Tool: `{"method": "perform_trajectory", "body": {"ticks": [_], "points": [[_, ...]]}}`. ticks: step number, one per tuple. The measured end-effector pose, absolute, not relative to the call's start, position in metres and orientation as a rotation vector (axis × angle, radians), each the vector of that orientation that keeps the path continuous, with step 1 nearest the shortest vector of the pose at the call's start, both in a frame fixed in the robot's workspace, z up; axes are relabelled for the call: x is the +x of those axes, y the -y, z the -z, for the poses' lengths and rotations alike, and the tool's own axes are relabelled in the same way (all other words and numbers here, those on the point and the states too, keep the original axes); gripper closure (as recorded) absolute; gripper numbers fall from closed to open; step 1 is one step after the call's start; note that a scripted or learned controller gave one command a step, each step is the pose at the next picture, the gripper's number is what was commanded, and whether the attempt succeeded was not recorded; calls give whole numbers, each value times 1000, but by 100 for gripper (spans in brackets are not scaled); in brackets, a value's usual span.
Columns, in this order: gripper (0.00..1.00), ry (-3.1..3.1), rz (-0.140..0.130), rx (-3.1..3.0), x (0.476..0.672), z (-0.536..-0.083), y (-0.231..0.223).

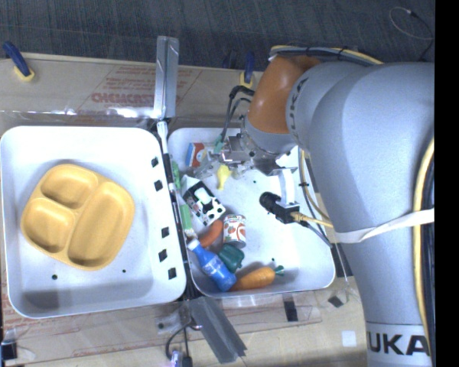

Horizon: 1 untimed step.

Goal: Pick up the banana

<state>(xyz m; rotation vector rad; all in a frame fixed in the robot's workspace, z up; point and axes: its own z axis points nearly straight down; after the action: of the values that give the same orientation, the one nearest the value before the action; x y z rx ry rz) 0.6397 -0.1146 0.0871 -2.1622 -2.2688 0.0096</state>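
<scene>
A small part of the yellow banana shows in the right bin, near its far left corner. My gripper is lowered into that corner, directly above and touching or almost touching the banana's upper end. The wrist and gripper body hide the rest of the banana.
The left bin holds a yellow sectioned tray. Along the right bin's left side lie a colourful packet, a black-and-white item, a small can, a blue bottle, a green object and a carrot.
</scene>
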Motion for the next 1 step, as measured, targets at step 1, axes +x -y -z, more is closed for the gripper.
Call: {"method": "perform_trajectory", "body": {"ticks": [1], "points": [[100, 2266, -19, -2154, 638, -92, 114]]}}
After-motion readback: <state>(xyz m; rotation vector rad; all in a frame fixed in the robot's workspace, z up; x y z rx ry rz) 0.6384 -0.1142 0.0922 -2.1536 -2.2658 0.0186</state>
